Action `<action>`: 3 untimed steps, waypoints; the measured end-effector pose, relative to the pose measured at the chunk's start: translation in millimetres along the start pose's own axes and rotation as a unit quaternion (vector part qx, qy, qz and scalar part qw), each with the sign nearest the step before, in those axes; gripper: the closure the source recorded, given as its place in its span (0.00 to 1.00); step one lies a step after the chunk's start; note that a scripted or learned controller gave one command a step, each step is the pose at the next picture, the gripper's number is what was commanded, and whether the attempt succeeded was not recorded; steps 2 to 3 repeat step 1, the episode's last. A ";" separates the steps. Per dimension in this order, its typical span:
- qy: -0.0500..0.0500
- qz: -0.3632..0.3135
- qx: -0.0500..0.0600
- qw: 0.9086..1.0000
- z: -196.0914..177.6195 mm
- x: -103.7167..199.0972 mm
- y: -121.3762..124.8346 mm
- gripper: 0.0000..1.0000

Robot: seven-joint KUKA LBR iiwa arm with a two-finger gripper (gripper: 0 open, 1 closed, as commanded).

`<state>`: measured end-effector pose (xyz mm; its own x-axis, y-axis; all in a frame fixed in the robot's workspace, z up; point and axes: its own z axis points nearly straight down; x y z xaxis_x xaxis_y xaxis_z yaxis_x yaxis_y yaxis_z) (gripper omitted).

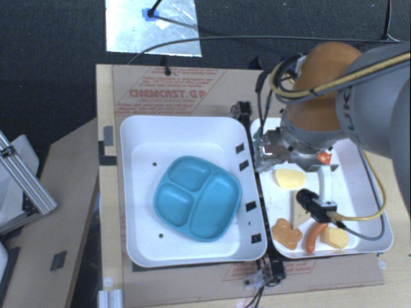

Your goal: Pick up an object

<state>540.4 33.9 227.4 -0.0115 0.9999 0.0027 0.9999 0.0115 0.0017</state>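
Risks, judged from this frame:
- gripper [277, 151] sits center-right of frame, at upper-left corner of R bin [376, 201], v. close to its wall next to L bin [138, 191]. A descent here could clip the wall or the black clips along it.
- Gripper state: cannot tell, wrist hides it. If it is closed on approach it would shove the target, not grasp it.
- yellow piece [290, 178] looks rounded and smooth; prob. squirts out of an off-center pinch.
- Lower group, orange piece [286, 233], sausage [313, 236] and wedge [335, 237], is packed close, sausage touching wedge. A grasp there may catch two or push one away.

Target vs. gripper: yellow piece is nearest, just below and slightly R of gripper in frame, apart from it and not held. It lies near the bin's L wall. Lower group is further down. Blue plate [196, 197] in L bin is well apart, lower-left.
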 end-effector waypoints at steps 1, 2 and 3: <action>0.000 0.001 0.001 1.000 0.3 44.1 -8.3 1.00; 0.000 0.001 0.001 1.000 0.3 44.1 -8.3 1.00; 0.000 0.001 0.001 1.000 0.3 44.1 -8.3 1.00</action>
